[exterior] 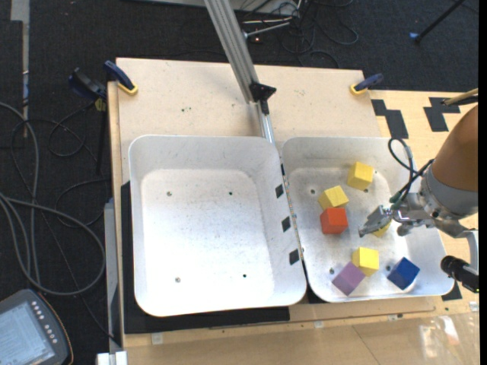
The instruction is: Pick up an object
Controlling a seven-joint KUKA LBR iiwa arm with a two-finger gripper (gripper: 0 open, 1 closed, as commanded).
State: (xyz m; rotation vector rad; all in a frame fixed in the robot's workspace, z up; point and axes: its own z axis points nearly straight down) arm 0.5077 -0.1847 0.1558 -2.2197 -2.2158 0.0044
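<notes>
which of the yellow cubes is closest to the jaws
The yellow cube right at the gripper, partly hidden behind it. The other three yellow cubes lie apart from it: one at the bin's far side, one beside the red cube, one nearer the camera.

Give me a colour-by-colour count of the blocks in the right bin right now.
Yellow blocks: 3 clear (), plus a yellow bit at the gripper that I cannot identify
Orange block: 1
Purple block: 1
Blue block: 1
Total: 6 clear blocks
</notes>
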